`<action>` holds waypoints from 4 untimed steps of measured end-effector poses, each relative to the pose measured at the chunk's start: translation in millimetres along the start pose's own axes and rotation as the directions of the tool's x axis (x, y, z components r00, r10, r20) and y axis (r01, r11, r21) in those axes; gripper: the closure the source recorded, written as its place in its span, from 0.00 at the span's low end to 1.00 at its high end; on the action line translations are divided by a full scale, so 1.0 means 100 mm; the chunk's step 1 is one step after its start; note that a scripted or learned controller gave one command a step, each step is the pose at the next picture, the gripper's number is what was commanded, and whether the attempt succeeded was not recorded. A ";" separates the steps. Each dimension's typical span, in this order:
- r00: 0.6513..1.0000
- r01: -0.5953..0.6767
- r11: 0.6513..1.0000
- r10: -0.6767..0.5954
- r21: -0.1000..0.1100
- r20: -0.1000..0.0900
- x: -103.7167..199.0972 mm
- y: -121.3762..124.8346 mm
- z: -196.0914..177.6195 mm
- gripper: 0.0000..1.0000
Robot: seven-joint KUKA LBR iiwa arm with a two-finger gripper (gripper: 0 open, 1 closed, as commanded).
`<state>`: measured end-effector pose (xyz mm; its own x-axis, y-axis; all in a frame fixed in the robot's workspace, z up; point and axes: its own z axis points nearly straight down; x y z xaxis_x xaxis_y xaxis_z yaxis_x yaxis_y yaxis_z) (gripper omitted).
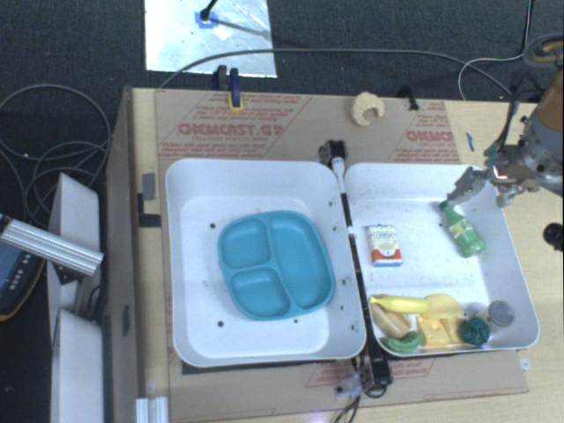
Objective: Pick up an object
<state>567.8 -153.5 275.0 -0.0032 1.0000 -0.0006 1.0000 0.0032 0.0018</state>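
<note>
My gripper hangs over the far right part of the right bin, its two fingers spread open with nothing between them. A green bottle lies on the bin floor just below and to the left of the gripper, its top close to the left fingertip. A small white, red and blue box lies near the bin's middle. Along the near wall sits a pile of toy food: a yellow banana, a yellow block, a dark green piece and a grey cap.
The left bin holds a blue divided plate. A beige lump lies on the cardboard behind the bins. A clamp sits between the bins at the far edge. Cables run across the floor at left and top.
</note>
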 end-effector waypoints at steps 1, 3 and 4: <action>1.000 -0.002 1.000 0.002 0.000 0.001 -0.40 0.47 0.68 0.00; 1.000 -0.001 1.000 0.001 0.000 0.000 -0.53 0.67 1.61 0.00; 1.000 0.000 1.000 0.000 -0.002 0.001 -0.53 0.70 1.62 0.00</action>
<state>638.0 -206.4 113.1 -0.0035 1.0000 -0.0014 1.0000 0.0035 0.0040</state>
